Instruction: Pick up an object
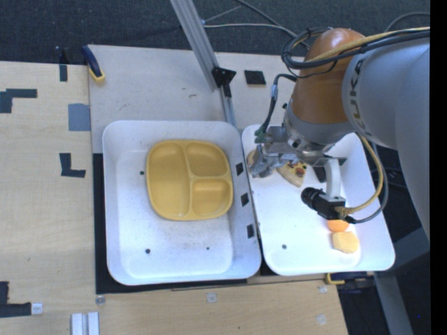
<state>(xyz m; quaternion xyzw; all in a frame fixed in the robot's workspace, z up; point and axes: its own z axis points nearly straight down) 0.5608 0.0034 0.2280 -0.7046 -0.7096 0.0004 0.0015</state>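
The arm (363,82) leans in over the right bin (293,253), its orange band sitting just above the wrist. The gripper (274,158) hangs low near that bin's upper left corner, hard by the wall it shares with the left bin (126,257). Beside the gripper, toward the bin's middle, a small pale object (293,173) lies on the floor; whether anything is gripped I cannot tell. Further down the right bin sit an orange piece (338,225) and, touching it, a yellow chunk (346,242). The left bin carries a yellow divided plate (188,180).
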